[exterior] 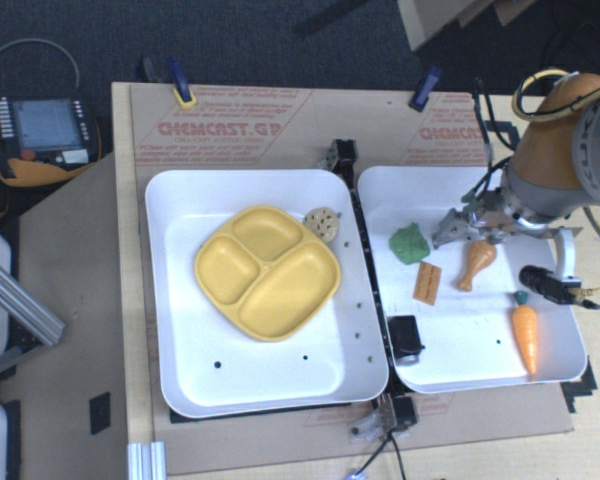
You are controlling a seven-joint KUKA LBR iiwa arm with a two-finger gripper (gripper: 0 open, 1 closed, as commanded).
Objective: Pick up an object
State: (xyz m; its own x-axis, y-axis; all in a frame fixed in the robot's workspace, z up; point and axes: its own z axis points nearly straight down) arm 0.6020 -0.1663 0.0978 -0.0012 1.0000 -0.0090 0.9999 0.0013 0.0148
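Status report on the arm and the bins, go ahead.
Gripper low over right bin, nothing seen held. Drumstick just below it. Green toy and carrot nearby.

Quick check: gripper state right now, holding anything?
Gripper: over the right bin, above the chicken drumstick; open or shut cannot be told, and no grasp is visible.

Tan drumstick (477,262), tilted, perhaps touching hand (467,226).
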